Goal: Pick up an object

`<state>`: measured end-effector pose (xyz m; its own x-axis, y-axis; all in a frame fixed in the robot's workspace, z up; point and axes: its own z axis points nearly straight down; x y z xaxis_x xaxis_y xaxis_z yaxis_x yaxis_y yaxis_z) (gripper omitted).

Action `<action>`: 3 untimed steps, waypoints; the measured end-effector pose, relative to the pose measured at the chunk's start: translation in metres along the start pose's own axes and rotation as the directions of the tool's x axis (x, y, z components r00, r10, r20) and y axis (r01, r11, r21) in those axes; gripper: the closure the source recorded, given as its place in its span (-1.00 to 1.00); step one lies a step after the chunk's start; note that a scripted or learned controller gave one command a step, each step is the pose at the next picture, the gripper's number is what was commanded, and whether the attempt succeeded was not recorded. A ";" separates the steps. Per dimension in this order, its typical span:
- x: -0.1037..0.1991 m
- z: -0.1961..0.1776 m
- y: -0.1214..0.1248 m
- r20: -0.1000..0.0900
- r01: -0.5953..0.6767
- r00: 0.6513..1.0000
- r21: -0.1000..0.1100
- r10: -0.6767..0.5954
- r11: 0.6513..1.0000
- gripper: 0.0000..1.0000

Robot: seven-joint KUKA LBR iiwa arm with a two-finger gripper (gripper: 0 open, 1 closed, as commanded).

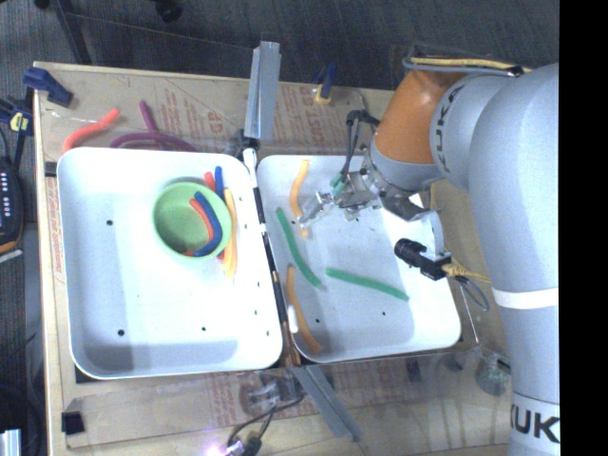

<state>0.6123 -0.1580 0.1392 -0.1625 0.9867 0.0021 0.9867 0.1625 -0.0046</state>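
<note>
Starting at the bottom of the frame, we note the lower rim of the right bin (380, 348), where an orange strip (302, 329) lies tight against the bin's left wall; any attempt on it risks a finger striking the wall and skidding off. Slightly higher, a green strip (367, 284) lies flat near the middle of the bin floor, and a second green strip (296, 247) slants to its left. Both are thin and lie flush on the floor, so in our judgement the likeliest fault is a closure over nothing, or a strip pushed aside instead of lifted. Higher again, the gripper (318, 207) sits over the upper middle of the right bin, with its tip near the top end of the slanted green strip and near an orange strip (301, 184) in the bin's upper left. We cannot tell the state of the jaws: the metalwork is small and glints against the white floor, and we see no object gripped. A black part (418, 256) juts over the bin's right side. In the left bin (85, 283), a green bowl (192, 218) holds several coloured strips whose lower layers are hidden. The arm (503, 179) covers the tabletop (190, 93) at the right of the frame.
</note>
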 end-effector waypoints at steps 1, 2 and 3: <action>0.046 0.043 -0.010 0.023 0.124 0.992 -0.008 -0.124 0.992 -1.00; 0.051 0.034 -0.009 0.014 0.131 0.991 -0.006 -0.131 0.991 1.00; 0.108 -0.058 0.002 0.000 -0.262 0.965 -0.002 0.262 0.965 1.00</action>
